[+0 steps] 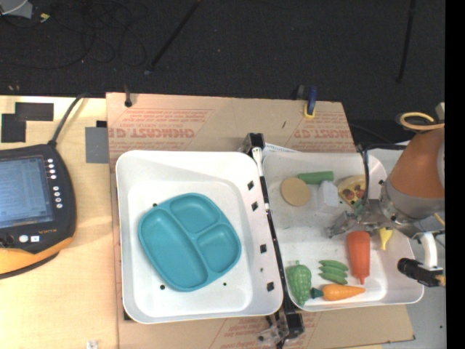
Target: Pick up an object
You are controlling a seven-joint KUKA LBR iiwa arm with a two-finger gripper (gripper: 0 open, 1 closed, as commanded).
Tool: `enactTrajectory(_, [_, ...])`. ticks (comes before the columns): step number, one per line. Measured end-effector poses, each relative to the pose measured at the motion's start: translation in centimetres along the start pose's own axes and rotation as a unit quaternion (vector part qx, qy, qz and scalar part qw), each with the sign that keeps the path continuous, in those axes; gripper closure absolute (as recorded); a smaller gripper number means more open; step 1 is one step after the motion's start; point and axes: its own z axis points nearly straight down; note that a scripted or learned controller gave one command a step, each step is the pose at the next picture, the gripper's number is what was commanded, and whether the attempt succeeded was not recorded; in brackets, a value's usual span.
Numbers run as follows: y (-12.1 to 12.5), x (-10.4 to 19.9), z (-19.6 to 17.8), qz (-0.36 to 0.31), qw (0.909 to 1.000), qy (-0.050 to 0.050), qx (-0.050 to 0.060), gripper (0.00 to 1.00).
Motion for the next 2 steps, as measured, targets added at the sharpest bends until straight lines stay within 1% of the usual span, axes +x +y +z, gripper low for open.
enactTrajectory(1, [-6.0,3.9,0.1,0.002,1.0,-0.003,0.001,0.0])
enactTrajectory(2, [-5.8,3.6,-1.0,0.005,1.0,-0.005,-0.001,1.0])
